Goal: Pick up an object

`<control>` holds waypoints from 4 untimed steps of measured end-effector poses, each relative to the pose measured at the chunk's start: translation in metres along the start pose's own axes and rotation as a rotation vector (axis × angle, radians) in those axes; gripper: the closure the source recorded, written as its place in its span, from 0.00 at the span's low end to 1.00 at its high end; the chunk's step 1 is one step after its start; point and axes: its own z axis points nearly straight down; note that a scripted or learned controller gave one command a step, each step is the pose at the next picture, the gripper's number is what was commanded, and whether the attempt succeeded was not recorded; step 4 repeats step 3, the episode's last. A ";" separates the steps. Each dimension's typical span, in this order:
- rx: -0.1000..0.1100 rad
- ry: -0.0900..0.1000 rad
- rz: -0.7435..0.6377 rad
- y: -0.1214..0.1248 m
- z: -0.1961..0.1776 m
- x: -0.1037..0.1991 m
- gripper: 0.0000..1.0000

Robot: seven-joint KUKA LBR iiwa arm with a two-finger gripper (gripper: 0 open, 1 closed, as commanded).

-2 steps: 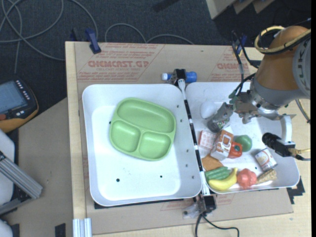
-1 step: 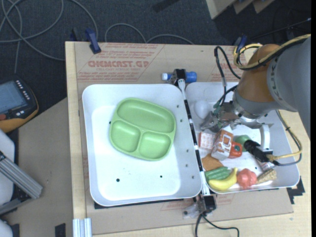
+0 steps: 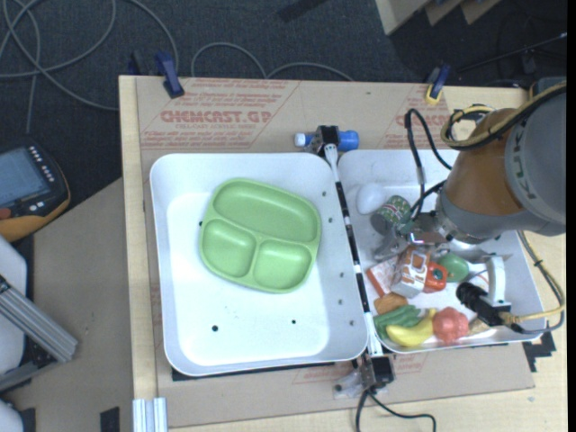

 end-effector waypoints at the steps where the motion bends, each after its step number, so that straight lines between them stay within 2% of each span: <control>1: 0.000 0.001 0.000 -0.007 0.000 0.007 0.00; 2: -0.001 0.001 0.000 -0.007 -0.010 0.007 1.00; 3: -0.003 0.000 -0.003 0.009 -0.101 0.068 1.00; 4: -0.003 0.000 -0.003 0.009 -0.101 0.068 1.00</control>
